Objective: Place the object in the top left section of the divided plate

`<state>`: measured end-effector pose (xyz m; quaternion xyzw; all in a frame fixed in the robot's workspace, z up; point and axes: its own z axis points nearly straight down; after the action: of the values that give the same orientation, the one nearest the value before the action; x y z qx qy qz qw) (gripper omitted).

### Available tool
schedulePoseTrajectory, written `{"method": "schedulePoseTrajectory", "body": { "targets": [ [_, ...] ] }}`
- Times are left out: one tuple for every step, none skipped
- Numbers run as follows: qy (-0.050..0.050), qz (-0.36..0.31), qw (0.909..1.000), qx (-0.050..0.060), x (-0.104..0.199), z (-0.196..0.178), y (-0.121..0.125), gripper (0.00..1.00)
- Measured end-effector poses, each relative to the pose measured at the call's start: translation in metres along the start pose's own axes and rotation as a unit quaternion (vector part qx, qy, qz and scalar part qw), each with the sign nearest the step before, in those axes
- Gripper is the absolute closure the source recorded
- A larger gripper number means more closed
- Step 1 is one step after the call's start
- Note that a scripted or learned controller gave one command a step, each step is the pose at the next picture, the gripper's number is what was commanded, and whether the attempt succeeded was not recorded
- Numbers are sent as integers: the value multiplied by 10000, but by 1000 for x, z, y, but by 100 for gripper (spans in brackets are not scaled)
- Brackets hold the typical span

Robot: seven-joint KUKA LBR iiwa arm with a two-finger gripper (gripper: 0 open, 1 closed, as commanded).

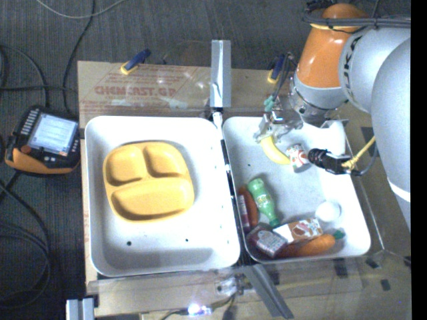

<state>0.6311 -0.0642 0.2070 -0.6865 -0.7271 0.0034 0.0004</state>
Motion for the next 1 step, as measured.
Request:
{"method": "schedulePoseTrajectory", "body": {
  "targets": [
    [11, -641, 9979, -7, 70, -22, -2, 100]
  ]
}}
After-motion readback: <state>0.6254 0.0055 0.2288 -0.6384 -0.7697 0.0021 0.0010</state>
